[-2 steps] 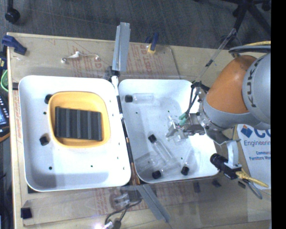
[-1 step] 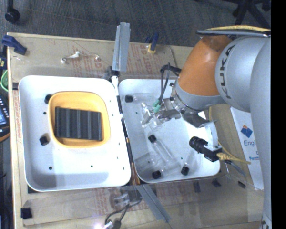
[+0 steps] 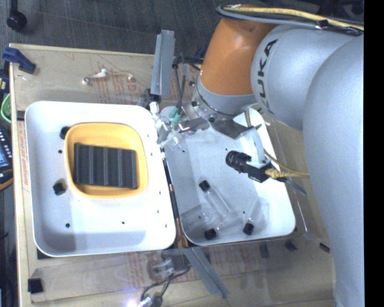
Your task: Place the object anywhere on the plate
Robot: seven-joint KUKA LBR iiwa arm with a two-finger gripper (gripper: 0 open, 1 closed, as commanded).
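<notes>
On the wooden table [image 3: 83, 69], the left shallow white bin [image 3: 45, 229] holds a rounded-square yellow plate [image 3: 105, 136], and on that plate lies the object, a dark grey ribbed rectangular block [image 3: 106, 165] with raised bars running along it, covering most of the plate's middle. The right shallow white bin [image 3: 281, 216] sits just beside it. Above that bin's upper left corner hangs the arm's hand [image 3: 173, 128] under the orange band [image 3: 233, 56]; whether it is apart or together cannot be told.
</notes>
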